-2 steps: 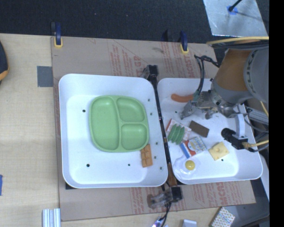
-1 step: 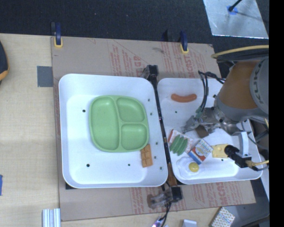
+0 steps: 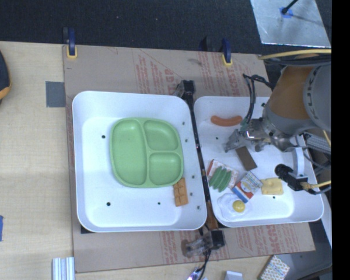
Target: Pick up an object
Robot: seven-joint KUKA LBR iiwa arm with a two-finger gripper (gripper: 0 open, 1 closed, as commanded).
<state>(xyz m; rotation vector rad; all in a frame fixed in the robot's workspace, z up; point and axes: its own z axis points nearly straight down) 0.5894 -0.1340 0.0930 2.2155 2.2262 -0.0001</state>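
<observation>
Green divided plate lies centred in the left bin, a brown waffle piece just beside its lower right rim. Right bin holds a sausage, green pods, a fried egg and a yellow wedge. End effector sits low in this bin near the sausage; grip state cannot be determined.

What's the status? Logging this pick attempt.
Gripper low in right bin, nothing visibly held. Hot dog just beyond it. Green beans, fried egg nearer the front.
</observation>
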